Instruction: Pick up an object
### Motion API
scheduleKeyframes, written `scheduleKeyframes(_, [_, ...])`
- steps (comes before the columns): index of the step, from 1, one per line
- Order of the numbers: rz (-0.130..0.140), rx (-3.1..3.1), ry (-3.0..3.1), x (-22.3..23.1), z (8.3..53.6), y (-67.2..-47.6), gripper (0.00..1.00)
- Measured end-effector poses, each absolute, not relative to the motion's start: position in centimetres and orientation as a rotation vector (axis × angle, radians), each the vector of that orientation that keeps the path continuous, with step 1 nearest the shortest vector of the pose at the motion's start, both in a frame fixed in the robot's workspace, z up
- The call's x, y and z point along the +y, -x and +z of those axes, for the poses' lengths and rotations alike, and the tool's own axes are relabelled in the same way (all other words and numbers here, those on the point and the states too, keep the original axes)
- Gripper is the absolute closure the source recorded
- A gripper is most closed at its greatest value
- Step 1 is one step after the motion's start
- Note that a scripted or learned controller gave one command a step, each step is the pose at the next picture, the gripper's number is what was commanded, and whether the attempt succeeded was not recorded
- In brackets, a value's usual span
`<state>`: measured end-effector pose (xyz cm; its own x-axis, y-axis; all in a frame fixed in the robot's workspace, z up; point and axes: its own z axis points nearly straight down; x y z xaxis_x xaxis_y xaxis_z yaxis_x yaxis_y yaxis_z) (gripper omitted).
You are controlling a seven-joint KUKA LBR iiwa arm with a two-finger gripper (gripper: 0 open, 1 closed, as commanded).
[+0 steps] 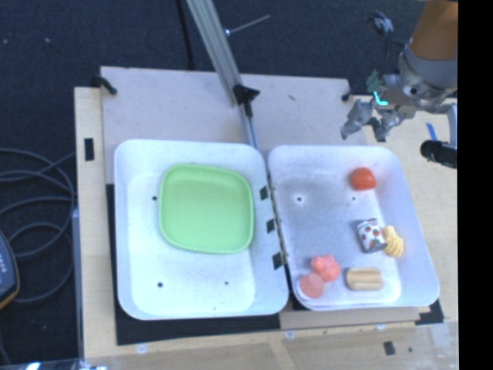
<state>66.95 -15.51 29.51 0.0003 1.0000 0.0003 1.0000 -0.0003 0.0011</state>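
Hotdog (363,278) lies well below empty, parted jaws (368,126).

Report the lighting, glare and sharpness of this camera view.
Camera view: even overhead light with soft, faint shadows; both white bins look bright and slightly washed out, without hard glare; the floor around the bench is dark; the whole picture is soft, so the small toys, such as the orange ball, lack detail; the gripper at the upper right is blurred.
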Motion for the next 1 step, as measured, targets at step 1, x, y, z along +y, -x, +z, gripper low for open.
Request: scheduleKeyframes(1, [0.001,2.221,-2.221,-15.51,29.50,-66.95,0.00])
